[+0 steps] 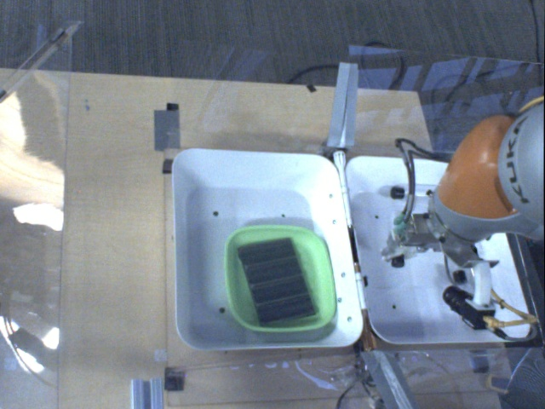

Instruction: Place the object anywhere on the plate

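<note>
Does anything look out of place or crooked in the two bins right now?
Nothing looks spilled or damaged. The dark ridged block lies flat on the green plate in the left bin, turned slightly askew to the bin's edges. The gripper is over the right bin.

the grey arm point(502, 177) reaches in from the right, its orange band bulging just above the wrist. the gripper point(407, 239) hangs low at the arm's left end, pointing downward, with cables looping off behind the wrist.
</note>
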{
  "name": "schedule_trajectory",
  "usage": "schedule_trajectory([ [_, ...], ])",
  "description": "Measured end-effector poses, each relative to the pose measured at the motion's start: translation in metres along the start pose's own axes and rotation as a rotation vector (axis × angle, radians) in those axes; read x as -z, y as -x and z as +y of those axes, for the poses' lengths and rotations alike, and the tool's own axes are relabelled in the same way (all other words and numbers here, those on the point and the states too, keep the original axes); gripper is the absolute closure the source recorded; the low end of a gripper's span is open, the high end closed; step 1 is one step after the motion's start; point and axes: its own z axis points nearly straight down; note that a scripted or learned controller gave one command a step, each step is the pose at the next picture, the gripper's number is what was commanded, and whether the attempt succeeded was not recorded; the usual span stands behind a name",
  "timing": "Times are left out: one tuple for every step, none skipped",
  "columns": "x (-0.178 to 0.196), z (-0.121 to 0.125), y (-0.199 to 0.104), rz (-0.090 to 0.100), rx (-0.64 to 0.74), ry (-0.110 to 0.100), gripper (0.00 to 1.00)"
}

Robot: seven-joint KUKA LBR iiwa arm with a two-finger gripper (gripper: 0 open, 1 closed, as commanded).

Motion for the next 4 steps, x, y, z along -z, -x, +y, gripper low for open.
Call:
schedule_trajectory([
  [0.055,-0.024,-0.063,0.000,0.030,0.002,1.00],
  [0.055,0.000,-0.114,0.001,0.181,0.002,1.00],
  [0.054,-0.011,-0.175,0.001,0.353,0.000,1.00],
  [0.054,-0.011,-0.175,0.001,0.353,0.000,0.00],
])
